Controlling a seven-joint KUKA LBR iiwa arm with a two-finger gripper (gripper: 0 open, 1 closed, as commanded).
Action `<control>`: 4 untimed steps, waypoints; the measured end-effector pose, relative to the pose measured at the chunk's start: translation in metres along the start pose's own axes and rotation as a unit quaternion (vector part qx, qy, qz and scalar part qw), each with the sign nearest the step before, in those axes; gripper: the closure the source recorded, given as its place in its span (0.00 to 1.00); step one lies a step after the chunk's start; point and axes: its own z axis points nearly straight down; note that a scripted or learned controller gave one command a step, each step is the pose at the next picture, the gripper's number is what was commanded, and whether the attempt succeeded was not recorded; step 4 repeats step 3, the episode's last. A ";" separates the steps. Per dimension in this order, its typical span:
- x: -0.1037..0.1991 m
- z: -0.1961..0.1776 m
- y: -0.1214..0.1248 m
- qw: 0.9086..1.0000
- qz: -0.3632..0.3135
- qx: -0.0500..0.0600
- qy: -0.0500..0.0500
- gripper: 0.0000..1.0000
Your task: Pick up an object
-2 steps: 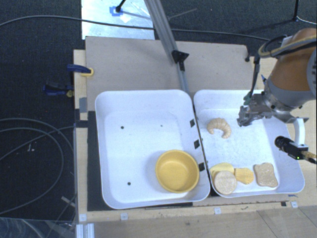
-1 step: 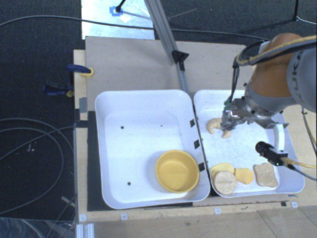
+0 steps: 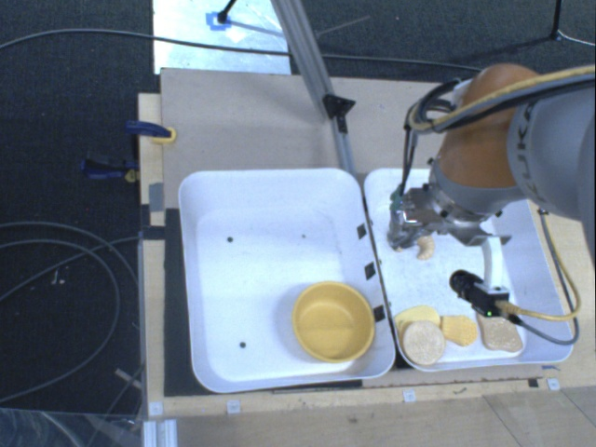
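The jaws [image 3: 402, 234] are down inside the right bin [image 3: 535, 250], near its left wall, in the right-centre of the frame. Seen from above, the wrist covers them, so I cannot tell how far apart they stand or whether anything sits between them. A small pale cashew-shaped piece [image 3: 426, 247] lies on the bin floor just beside them, at their lower right edge; whether it touches them is unclear.

Further toward the lower right of the frame, along the near wall of that bin, lie four flat pieces: a yellow slice [image 3: 417, 316], a round speckled biscuit [image 3: 424, 343] overlapping it, a small orange-yellow cracker [image 3: 459, 330], and a tan toast-like piece [image 3: 502, 334]. A black fitting with a green light [image 3: 477, 292] hangs from the arm [image 3: 521, 147] just above them.

In the left bin [image 3: 233, 203], a yellow bowl [image 3: 333, 320] sits upright in the lower right corner. Both bins rest on a brown worktop [image 3: 242, 119]; a blue and yellow clamp [image 3: 140, 147] grips its left edge.
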 end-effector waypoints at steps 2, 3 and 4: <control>0.102 -0.005 -0.029 1.000 0.000 0.001 0.000 1.00; 0.099 -0.005 -0.028 1.000 0.003 0.000 -0.001 0.00; 0.099 -0.005 -0.028 1.000 0.003 0.000 -0.001 0.00</control>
